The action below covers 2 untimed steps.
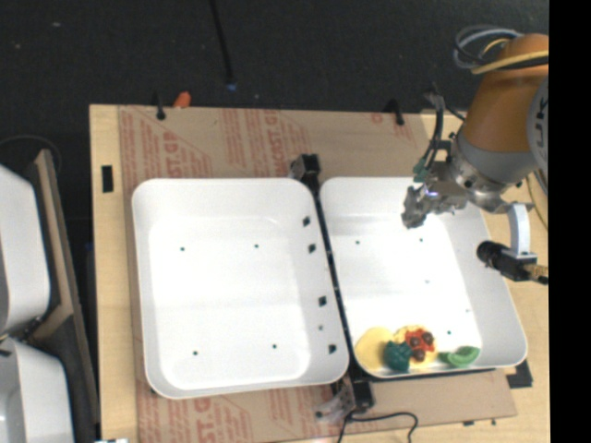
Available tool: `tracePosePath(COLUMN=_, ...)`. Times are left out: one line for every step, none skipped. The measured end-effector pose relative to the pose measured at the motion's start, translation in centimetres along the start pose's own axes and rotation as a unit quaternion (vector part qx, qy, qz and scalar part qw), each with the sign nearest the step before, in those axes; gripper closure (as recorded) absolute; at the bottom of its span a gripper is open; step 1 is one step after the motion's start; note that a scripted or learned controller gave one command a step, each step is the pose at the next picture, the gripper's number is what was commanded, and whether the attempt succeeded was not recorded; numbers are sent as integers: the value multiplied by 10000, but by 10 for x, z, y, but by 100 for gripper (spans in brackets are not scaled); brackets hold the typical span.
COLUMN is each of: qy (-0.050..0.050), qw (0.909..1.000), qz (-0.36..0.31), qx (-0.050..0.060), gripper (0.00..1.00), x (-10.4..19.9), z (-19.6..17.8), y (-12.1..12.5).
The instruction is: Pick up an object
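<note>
The tool (417, 209) hangs over the right bin (397, 275), far from the toys (416, 347); its grip state I cannot tell.

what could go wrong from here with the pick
1. The claw hangs over the far end of the right white bin, while the small clump of yellow, teal, red and green objects sits at the near edge, so a straight descent would likely close on nothing.
2. The objects are tightly bunched against the bin's near wall; a grasp may snag several or hit the wall.
</note>
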State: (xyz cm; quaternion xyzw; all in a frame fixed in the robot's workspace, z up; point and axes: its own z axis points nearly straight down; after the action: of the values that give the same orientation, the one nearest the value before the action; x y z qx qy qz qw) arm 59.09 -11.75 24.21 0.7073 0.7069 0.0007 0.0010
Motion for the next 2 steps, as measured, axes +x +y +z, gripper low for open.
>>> tracePosePath(qy=5, qw=10000, qz=-17, qx=5, gripper=100, x=43, z=-4, y=2)
tracePosePath(qy=3, qw=10000, qz=-23, qx=11, gripper=100, x=102, z=4, y=5)
